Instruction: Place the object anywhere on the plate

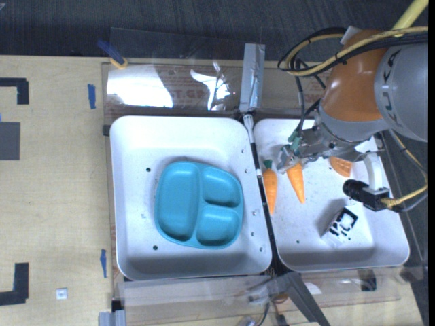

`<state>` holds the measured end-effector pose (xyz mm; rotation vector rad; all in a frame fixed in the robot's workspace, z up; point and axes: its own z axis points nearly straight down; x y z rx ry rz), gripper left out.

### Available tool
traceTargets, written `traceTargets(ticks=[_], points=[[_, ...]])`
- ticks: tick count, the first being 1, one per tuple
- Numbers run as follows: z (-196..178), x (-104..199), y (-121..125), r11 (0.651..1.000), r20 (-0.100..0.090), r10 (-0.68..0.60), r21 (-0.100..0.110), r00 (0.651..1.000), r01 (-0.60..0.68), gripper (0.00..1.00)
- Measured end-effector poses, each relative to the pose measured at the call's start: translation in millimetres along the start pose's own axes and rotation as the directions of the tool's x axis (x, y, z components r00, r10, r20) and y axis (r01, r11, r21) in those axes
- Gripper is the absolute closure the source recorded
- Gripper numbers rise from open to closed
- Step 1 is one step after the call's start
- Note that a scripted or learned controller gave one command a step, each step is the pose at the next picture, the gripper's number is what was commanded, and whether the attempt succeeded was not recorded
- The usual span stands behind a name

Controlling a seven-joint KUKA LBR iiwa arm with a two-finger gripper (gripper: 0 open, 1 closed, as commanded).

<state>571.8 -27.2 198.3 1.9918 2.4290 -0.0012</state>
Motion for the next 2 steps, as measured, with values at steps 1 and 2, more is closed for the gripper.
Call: traceTargets(ticks=[1,2], points=[[14.9,85.8,30.1,1.0,-0.003,0.023,-0.001,1.0,-0.023,1.0],[14.1,82.9,30.0,1.0,-0.001,0.027,-0.002,1.0,-0.027,0.0]])
